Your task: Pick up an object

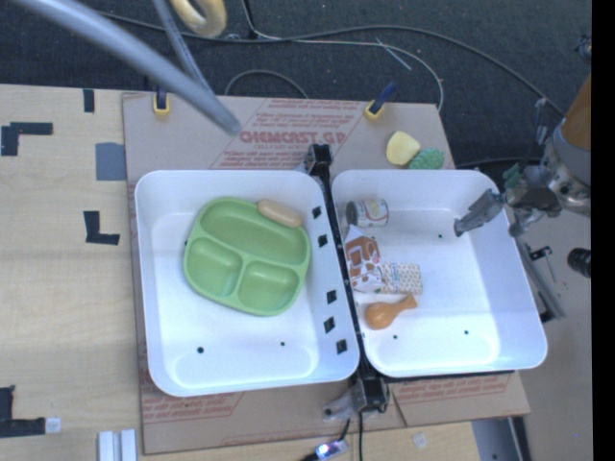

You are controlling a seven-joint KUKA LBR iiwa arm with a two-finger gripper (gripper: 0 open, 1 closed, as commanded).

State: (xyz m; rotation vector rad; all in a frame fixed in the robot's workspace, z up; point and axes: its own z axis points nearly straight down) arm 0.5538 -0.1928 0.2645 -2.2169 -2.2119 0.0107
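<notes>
tool [500,211] over right bin [500,353] edge | fingers spread wide | holding nothing

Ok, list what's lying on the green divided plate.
A tan oblong piece rests on the green divided plate at its far rim. Its three compartments look bare. Whatever lies under the plate is covered.

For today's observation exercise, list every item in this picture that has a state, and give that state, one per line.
Green divided plastic plate: lying flat in left bin, right way up.
Tan bread roll: resting on the plate's rim.
Small silver can: lying on its side in right bin.
Orange toy drumstick: lying flat.
Two-finger gripper: above right bin's edge, holding nothing.
</notes>
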